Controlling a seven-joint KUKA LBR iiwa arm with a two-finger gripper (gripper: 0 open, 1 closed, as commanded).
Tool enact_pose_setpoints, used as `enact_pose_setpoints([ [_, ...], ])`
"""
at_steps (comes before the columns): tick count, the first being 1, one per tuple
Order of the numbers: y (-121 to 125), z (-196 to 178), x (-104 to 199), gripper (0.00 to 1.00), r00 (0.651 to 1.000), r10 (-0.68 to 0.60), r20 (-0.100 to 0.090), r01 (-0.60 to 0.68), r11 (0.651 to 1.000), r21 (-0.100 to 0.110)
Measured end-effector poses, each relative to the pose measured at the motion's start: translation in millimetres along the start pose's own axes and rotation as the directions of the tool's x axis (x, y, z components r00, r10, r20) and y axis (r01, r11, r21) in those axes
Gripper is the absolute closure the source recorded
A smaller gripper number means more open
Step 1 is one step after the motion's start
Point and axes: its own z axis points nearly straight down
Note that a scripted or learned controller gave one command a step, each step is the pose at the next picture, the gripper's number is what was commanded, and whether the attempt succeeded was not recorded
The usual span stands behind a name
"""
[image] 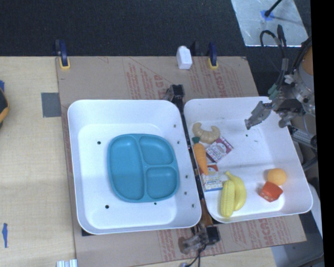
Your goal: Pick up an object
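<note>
Objects for picking all lie in the right bin [243, 154], none in the left bin [87, 218] — that one holds a blue divided tray [142, 166]. Going rightward: a tan croissant-like piece [206, 133], a carrot [200, 158] lying lengthwise along the bin's left wall, a small packet [218, 150], a yellow corn and banana pair [232, 193], then an orange [276, 176] touching a red block [270, 191]. My gripper [255, 117] hangs over the bin's bare upper right; I cannot tell how I stand. The orange sits nearest, below me toward the front — round, no long axis to line up with.
</note>
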Motion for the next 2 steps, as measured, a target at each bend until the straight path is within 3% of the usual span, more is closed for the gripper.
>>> enact_pose_setpoints([
  [1,-84,95,-9,0.00,1.000,0.001,0.000,-0.001,1.000,0.001],
  [2,-25,186,24,0.00,1.000,0.000,0.001,0.000,1.000,-0.006],
])
